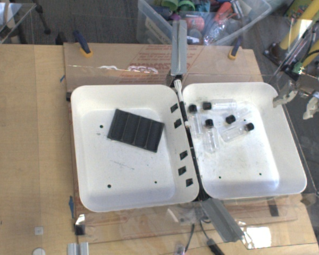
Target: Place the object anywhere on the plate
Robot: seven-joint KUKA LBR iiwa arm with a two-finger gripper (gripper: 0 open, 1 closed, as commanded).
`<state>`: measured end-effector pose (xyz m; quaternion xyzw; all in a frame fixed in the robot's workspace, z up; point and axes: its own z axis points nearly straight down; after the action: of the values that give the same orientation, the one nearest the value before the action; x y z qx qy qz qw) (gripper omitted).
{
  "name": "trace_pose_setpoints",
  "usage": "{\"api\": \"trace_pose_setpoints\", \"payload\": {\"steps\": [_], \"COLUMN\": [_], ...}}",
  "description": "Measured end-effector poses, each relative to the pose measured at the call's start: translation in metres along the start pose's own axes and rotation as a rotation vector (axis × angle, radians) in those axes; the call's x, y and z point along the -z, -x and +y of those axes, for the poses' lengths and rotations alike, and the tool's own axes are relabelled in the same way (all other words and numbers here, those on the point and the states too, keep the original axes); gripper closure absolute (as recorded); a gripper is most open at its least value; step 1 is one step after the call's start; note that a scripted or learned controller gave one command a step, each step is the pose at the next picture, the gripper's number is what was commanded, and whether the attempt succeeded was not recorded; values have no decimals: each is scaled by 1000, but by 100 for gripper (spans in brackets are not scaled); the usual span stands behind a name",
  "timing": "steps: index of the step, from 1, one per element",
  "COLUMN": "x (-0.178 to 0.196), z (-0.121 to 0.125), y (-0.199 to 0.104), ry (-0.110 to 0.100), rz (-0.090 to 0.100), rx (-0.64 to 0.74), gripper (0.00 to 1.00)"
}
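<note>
A black ribbed rectangular plate lies flat in the left bin, towards its back. Several clear plastic vials with black caps lie scattered in the back half of the right bin, some of them touching. The gripper hangs at the far right, over the back right rim of the right bin. It is well apart from the vials and the plate, and I see nothing held in it. Cables and the arm's wrist partly hide it.
A row of black clips runs along the seam where the two bins meet. A clear tub of colourful odds and ends stands behind the bins. Cardboard lies under them, held by clamps.
</note>
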<state>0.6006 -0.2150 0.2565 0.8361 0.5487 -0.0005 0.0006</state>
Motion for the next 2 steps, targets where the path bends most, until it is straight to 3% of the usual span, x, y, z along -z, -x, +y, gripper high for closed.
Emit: {"api": "trace_pose_setpoints", "payload": {"steps": [1, 2], "x": [7, 17], "z": [-30, -29], "y": [-1, -2], "ry": [-3, -1], "rz": [2, 1], "rx": [211, 212], "gripper": [0, 100]}}
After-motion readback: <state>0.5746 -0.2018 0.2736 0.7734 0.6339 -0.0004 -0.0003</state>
